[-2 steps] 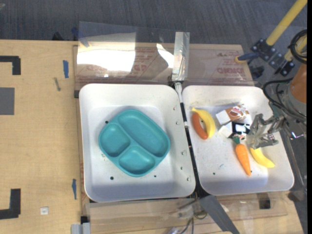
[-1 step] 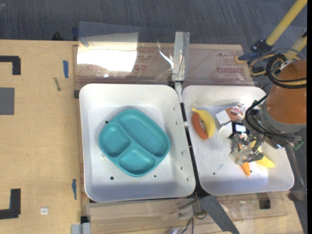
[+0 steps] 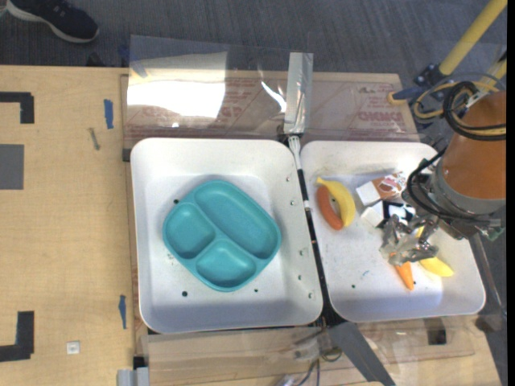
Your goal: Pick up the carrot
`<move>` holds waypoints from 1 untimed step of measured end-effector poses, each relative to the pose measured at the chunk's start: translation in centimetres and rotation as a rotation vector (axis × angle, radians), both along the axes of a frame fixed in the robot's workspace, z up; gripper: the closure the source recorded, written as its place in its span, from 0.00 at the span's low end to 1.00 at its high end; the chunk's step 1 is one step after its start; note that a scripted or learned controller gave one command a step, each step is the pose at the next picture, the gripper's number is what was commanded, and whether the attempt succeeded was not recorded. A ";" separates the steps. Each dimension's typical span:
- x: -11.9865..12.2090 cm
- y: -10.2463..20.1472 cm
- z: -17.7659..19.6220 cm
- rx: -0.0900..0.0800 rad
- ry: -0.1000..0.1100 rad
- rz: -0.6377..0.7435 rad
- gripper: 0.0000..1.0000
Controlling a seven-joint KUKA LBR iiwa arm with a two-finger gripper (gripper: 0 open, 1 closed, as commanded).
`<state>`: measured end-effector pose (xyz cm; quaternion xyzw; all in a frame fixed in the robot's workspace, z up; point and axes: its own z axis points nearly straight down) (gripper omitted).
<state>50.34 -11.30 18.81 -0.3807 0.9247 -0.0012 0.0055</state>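
Probably light, rigid and slick, the carrot (image 3: 405,275), lying in the right bin (image 3: 459,300) touching a yellow piece (image 3: 438,266), just below the pincer (image 3: 409,244). Best taken across the thick middle. Pincer spread or pressed together: cannot tell. No legible writing.

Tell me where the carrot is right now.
The carrot lies in the right bin, near its front right corner, just below the gripper and beside a small yellow piece.
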 end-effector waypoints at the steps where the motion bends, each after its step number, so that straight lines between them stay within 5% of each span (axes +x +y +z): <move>1: 0.3 0.1 1.1 0.001 -0.009 -0.002 1.00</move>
